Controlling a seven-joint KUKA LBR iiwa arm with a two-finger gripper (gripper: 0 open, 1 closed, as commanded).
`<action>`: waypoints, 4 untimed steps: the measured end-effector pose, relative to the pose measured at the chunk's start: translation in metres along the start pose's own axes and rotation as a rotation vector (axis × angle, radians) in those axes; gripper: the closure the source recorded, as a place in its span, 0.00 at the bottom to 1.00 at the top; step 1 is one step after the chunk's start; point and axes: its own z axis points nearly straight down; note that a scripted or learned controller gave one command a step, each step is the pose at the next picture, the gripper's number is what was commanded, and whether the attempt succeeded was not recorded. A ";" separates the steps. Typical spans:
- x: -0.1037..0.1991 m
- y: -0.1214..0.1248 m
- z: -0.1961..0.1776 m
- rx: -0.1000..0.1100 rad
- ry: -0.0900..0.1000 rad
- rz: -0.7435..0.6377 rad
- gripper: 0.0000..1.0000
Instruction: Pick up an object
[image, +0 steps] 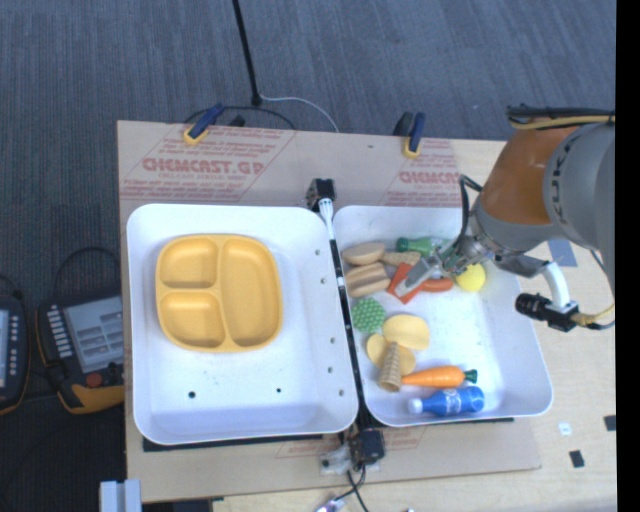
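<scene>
Jaws (432, 268) hover low in the right bin (520, 385), apart, astride the red-orange piece (412, 287) beside the yellow ball (472, 277). Best settle squarely before closing, or it slips.

Even, soft light from overhead fills the scene, bright without being harsh. The white bins (240, 420) look nearly washed out, with faint shadows along their inner walls. The arm (560, 190) is slightly blurred; small toys look soft and grainy throughout.

bins (300, 225): white glossy plastic | tray (218, 292): yellow matt plastic | bench (150, 180): matt cardboard-like board
</scene>
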 end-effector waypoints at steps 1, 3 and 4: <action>-0.001 -0.001 0.000 0.001 -0.001 0.019 0.00; 0.001 -0.007 0.008 0.019 0.004 -0.068 0.00; -0.035 -0.029 0.015 0.017 -0.002 0.546 0.00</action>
